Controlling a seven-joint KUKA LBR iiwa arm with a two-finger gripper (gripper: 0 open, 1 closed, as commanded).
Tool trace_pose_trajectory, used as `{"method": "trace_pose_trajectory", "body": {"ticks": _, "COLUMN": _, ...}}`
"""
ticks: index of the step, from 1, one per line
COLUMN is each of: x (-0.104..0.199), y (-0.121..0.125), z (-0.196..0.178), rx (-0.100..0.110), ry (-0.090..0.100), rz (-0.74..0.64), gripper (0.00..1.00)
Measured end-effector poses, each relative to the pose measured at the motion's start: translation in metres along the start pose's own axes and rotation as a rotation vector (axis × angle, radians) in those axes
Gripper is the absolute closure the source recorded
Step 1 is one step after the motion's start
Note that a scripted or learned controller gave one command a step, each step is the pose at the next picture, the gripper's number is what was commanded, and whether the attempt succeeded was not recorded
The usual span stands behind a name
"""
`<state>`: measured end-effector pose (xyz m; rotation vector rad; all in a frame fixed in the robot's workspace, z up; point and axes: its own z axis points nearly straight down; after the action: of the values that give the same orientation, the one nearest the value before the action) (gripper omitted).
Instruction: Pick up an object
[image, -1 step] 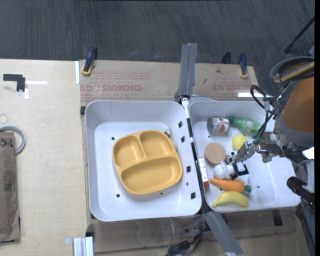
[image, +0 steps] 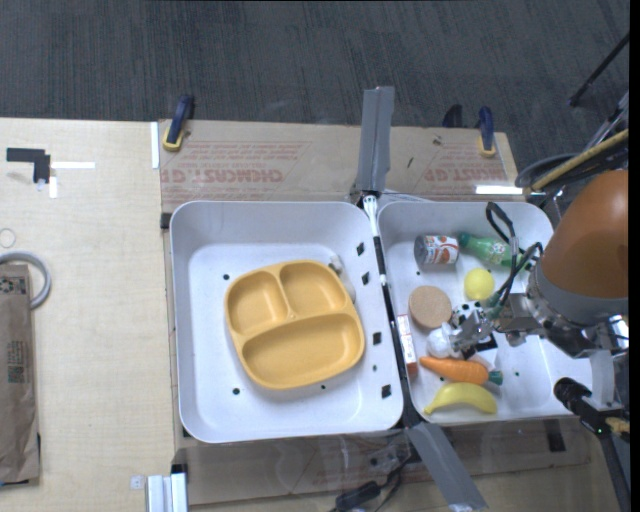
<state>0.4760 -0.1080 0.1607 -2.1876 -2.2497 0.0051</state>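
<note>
Light was even and bright across the bench, coming from overhead, with no hard shadows anywhere. The left bin glowed clean white, close to washed out along its rim, and the yellow plate inside it cast only a thin, soft shadow at its lower edge. Soft sheen sat on the plate's compartments. The right bin looked a touch greyer under the arm, whose orange band was slightly soft in focus. Small items there read fuzzy, and detail was coarse. The dark carpet at the top stayed dim and grainy. Straight edges held true with little bending toward the corners.
</note>
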Motion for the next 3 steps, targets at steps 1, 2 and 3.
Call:
{"method": "trace_pose_trajectory", "body": {"ticks": 1, "x": -0.010, "y": 0.006, "z": -0.125, "rx": -0.003, "ry": -0.002, "rz": -0.121, "gripper": 0.00}}
{"method": "trace_pose_trajectory", "body": {"ticks": 2, "x": -0.006, "y": 0.016, "z": -0.003, "rx": -0.002, "ry": -0.001, "rz": -0.304, "gripper": 0.00}}
{"method": "trace_pose_trajectory", "body": {"ticks": 3, "x": 0.029, "y": 0.002, "z": -0.030, "rx": -0.003, "ry": -0.001, "rz": -0.144, "gripper": 0.00}}
